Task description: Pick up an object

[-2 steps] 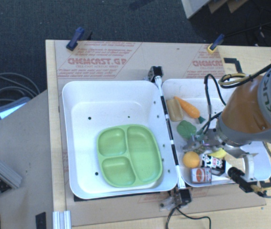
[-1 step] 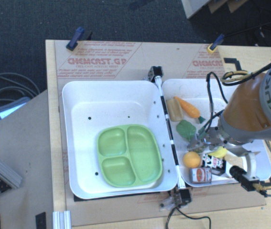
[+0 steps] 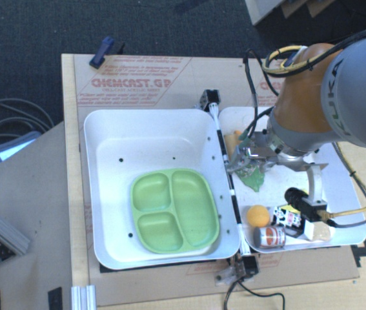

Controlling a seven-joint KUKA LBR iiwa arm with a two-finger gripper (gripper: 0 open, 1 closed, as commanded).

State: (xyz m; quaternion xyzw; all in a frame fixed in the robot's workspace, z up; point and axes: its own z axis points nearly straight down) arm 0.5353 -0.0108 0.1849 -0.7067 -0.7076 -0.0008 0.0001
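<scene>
My gripper (image 3: pixel 246 160) hangs low over the left side of the right bin (image 3: pixel 345 173), close to the wall between the two bins. A crumpled green object (image 3: pixel 255 179) lies right under and just in front of it, touching or nearly touching the tip. An orange ball (image 3: pixel 257 216) rests near the bin's front. Beside the ball lie a red and white can (image 3: pixel 272 236) and a black and white bottle (image 3: pixel 297 216). A yellow item (image 3: pixel 234 138) peeks out behind the gripper, partly hidden by the arm.
The left bin (image 3: pixel 105 134) holds a green three-compartment plate (image 3: pixel 173 209). Black clamps (image 3: pixel 210 98) sit at the bins' shared wall, back and front. A blue item (image 3: pixel 101 51) lies at the bench's far left corner. Cables run along the arm.
</scene>
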